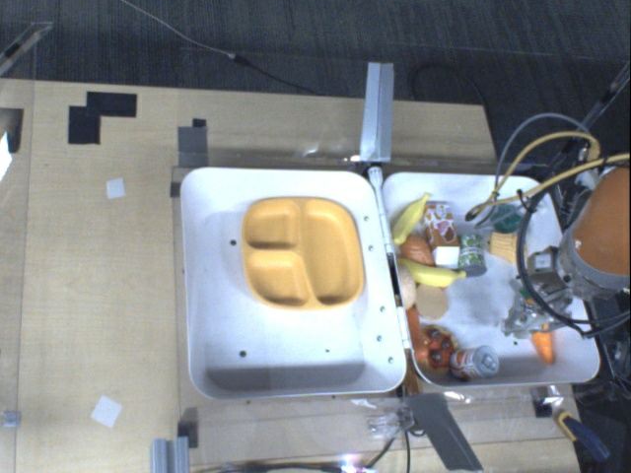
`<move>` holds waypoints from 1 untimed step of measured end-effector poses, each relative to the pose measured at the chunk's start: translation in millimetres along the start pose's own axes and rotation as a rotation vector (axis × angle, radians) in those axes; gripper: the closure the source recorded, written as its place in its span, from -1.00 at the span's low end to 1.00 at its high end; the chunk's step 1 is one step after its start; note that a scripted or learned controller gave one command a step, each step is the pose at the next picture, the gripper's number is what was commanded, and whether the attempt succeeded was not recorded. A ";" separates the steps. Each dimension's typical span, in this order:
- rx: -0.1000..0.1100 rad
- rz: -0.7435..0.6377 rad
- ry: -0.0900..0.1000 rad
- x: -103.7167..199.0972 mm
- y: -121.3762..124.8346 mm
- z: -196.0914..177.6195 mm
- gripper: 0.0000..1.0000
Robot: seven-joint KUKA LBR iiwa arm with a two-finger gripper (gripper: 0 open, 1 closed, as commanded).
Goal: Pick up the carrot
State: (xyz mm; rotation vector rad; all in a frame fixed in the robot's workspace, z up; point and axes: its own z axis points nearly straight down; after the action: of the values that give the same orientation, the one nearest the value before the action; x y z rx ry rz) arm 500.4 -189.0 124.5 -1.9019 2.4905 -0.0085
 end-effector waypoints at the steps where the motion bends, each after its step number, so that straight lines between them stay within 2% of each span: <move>1: 0.002 -0.219 0.001 14.4 6.0 34.6 1.00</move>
State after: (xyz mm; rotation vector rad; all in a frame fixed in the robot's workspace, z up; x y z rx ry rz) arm 491.1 -201.3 89.7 -2.1628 2.2677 -0.0124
